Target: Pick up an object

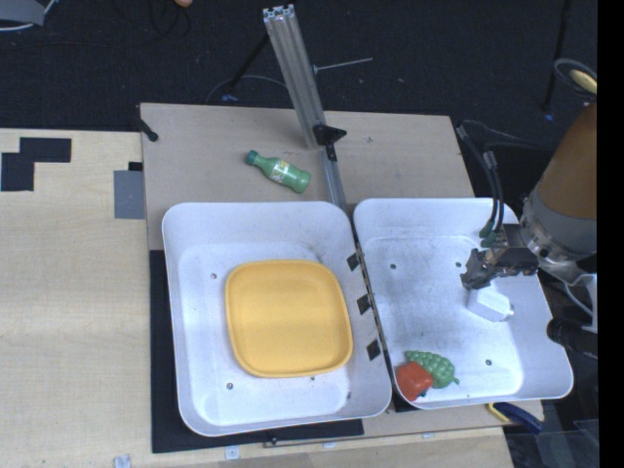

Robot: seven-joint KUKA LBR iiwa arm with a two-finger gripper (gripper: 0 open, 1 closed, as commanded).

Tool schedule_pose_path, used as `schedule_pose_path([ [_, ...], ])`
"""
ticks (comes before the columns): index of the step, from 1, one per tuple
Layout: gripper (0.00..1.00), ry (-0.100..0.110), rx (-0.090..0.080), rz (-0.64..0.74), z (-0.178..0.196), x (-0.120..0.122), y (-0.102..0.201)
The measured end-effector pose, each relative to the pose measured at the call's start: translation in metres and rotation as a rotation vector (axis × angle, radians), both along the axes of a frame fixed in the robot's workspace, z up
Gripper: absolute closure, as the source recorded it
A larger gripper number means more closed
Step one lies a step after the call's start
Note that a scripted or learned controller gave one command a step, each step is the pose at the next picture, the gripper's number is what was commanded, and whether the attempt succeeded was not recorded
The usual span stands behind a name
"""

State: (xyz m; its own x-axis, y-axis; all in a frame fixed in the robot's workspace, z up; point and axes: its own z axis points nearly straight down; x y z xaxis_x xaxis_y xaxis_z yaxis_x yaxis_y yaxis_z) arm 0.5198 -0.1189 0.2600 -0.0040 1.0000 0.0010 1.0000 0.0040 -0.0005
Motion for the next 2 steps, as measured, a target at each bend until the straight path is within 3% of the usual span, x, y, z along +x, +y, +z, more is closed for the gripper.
schedule_pose_path([
  [2,1.00,0.001,0.000,0.000,-0.003,0.002,0.111],
])
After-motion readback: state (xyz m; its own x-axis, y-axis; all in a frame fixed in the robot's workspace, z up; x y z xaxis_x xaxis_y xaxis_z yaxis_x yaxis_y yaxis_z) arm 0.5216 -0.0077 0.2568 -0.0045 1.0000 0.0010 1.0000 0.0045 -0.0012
